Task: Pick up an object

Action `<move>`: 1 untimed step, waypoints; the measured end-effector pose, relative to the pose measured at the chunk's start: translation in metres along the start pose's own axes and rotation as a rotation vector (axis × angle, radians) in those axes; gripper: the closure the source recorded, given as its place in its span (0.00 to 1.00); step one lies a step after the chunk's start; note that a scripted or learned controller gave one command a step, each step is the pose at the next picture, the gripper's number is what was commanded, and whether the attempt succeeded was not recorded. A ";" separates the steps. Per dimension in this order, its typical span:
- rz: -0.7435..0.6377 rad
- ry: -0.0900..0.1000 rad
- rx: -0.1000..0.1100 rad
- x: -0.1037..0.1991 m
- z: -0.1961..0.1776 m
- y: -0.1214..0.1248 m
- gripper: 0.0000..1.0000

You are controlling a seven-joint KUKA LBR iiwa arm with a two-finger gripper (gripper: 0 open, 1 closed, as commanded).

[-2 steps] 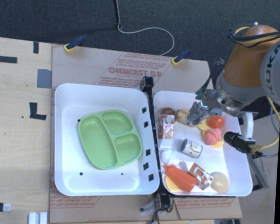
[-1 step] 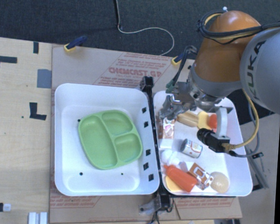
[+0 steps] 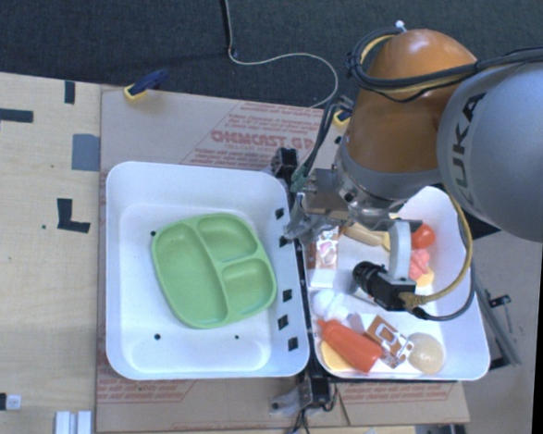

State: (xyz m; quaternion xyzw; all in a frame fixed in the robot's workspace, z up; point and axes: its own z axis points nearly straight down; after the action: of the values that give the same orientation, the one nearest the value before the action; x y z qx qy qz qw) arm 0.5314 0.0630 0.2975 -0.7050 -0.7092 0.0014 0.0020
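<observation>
My gripper [image 3: 301, 225] hangs over the left edge of the right bin [image 3: 471, 341], by the wall between the two bins. Just below it in that bin lies a brown-and-white packet [image 3: 326, 253]. Further toward the front lie a white object [image 3: 330, 305], an orange carrot-like toy [image 3: 351, 346] on a yellow piece [image 3: 329, 358], a small red-and-white packet [image 3: 389, 338] and a beige round object [image 3: 426, 353]. A pink item [image 3: 420, 265], a red-orange ball [image 3: 423, 237] and a pale yellow piece [image 3: 367, 235] lie at the back, partly hidden by the arm.
The left bin [image 3: 126, 248] holds a green divided plate [image 3: 214, 269]. The big orange and grey arm [image 3: 418, 110] covers the back of the right bin. A cable [image 3: 282, 59] trails on the dark floor behind the bench.
</observation>
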 end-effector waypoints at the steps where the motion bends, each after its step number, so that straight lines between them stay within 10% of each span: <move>1: 0.005 0.000 -0.004 -0.015 -0.048 -0.033 1.00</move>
State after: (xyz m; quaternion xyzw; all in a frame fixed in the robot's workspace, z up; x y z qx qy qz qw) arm 0.4987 0.0479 0.3457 -0.7067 -0.7075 0.0000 0.0004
